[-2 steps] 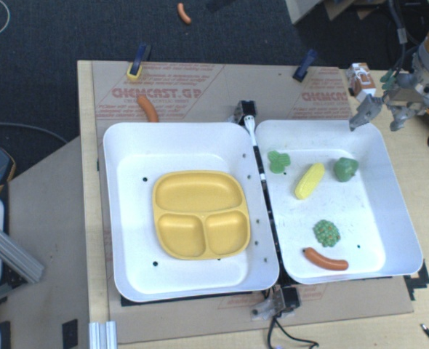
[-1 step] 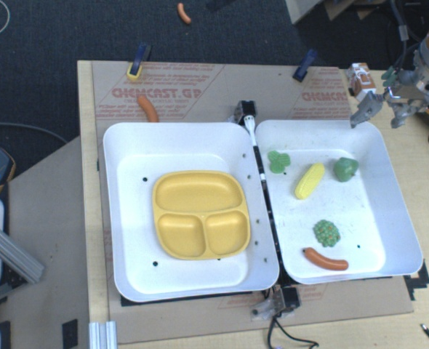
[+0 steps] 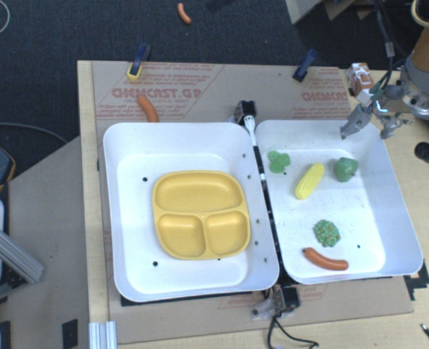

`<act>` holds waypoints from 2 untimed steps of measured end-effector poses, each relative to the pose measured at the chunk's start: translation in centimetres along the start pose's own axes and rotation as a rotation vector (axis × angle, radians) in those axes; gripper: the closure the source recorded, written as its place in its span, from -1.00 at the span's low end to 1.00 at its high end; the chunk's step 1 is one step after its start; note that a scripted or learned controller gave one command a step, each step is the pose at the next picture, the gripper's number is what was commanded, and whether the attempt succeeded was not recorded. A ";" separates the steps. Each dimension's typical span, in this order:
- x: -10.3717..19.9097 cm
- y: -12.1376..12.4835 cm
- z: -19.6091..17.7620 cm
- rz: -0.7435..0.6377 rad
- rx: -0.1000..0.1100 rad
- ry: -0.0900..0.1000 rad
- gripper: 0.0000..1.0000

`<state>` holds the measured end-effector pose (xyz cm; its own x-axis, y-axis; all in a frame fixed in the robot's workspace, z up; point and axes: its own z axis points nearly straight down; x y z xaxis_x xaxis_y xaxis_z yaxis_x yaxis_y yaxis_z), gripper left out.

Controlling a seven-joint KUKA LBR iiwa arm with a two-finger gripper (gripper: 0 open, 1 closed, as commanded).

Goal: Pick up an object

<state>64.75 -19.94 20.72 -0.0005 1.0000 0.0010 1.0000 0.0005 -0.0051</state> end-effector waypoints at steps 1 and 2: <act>0.7 0.2 4.5 -0.001 0.000 0.000 -1.00; 0.2 0.5 10.7 0.000 0.001 0.001 -1.00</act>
